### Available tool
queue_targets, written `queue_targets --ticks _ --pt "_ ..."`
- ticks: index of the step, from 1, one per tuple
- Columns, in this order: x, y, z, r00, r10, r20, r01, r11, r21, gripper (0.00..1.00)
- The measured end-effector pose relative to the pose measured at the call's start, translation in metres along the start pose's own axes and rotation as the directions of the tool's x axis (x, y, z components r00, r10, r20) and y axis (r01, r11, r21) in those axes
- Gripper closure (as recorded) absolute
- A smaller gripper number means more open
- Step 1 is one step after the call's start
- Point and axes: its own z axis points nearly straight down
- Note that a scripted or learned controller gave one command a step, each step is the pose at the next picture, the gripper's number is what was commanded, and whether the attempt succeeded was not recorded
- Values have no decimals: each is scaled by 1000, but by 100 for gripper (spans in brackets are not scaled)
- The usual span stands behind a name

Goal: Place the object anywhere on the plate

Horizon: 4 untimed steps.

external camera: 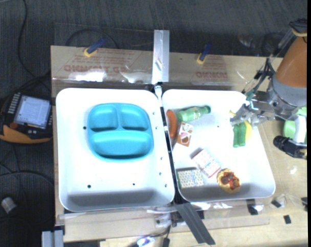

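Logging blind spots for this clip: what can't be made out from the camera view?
- Pincer: blurred; whether it grips the green object below it is unclear.
- Arm: cut off by the right edge.
- Carrot: partly hidden against the bin divider.
- Small packets: print too small to read.
- Blue plate: fully visible, nothing on it.

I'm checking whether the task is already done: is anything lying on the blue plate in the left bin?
No. The blue plate shows only its own bare compartments, and the items, such as the green bottle, lie in the right bin.
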Motion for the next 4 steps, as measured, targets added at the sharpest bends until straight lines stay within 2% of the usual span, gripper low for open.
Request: queue_targets --ticks 1,2,3,4 --pt "28 -4 -111 995 -99 -3 99 995 -2 100" --pt "114 6 14 986 -169 -6 169 986 2 100" --pt "207 -16 13 990 -142 -6 142 990 1 100" --pt "178 -30 -45 997 -71 -2 71 997 0 100"
